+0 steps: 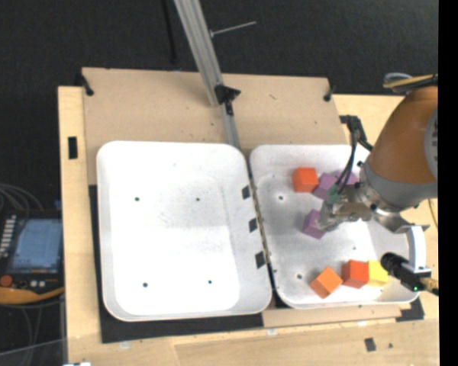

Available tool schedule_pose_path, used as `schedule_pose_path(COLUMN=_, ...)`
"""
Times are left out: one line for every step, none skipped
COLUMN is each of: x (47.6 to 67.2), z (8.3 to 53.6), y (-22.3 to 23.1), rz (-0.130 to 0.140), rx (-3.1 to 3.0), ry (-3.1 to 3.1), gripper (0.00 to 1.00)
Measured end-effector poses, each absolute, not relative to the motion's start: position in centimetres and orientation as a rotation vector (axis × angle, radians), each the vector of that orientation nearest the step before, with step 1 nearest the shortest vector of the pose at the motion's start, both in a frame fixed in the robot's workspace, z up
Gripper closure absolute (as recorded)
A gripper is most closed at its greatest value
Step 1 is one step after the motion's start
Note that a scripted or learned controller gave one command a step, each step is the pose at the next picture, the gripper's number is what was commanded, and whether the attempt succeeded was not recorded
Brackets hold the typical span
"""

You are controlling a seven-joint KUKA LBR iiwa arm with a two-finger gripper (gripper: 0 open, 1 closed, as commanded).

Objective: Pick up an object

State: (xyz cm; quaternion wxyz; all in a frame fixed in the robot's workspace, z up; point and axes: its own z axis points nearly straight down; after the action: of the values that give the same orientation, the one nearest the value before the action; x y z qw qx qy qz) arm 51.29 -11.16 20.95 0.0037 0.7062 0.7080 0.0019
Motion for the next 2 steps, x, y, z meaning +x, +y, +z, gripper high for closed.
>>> schedule_pose_path(x=51.5, z=26.8, y=-12.3, rz=0.006, rx=2.213, ry=2.219, gripper=1.0)
schedule_pose_path(x=52.3, z=26.1, y=-7.8, rz=0.0, rx=2.216, ry=2.229, gripper=1.0)
